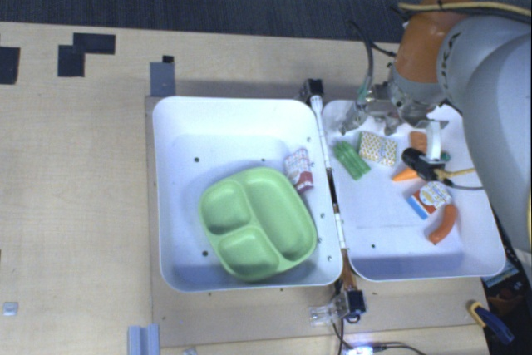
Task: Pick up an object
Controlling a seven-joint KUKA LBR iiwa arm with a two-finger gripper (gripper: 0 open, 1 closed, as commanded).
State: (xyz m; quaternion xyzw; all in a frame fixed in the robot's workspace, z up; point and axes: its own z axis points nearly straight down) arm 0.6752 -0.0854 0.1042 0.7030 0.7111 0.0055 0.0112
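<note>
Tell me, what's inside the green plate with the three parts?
The green divided plate in the left bin looks bare: nothing lies in any of its three compartments. A small red-and-white packet sits beside its upper right rim, not in it. What lies underneath the plate is covered.

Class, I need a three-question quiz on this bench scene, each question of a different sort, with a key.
1. True or false: the green divided tray lies in the right bin.
2. Which lies nearest the gripper? A) the orange sausage-shaped piece B) the speckled pale block C) the small red-and-white packet
3. Fill in: the tray has ___ compartments.

Key: 1 false, it lies in the left bin; 2 B; 3 three.
</note>
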